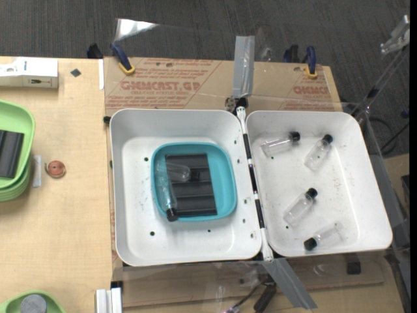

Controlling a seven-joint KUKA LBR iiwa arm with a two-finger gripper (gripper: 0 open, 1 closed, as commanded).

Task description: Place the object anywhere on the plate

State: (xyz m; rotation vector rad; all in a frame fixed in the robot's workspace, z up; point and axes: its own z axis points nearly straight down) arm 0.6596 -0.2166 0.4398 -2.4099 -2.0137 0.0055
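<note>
A teal square plate point(226, 175) sits in the middle of the left white bin point(130, 233). A black ribbed block point(195, 184) lies on the plate. Along the plate's left side lies a clear vial point(167, 194), its black cap pointing toward the front. Another clear piece point(179, 172) rests on the block's upper left. In the right white bin point(365, 227) lie several clear vials with black caps, among them one at the back left point(279, 144), one in the middle point(300, 205) and one near the front point(324, 236).
A green tray point(19, 119) holding a dark item stands at the left edge, with a small brown disc point(56, 168) beside it. A white box point(29, 74) lies at the back left. Cardboard point(169, 83) with clamps lines the back of the bins.
</note>
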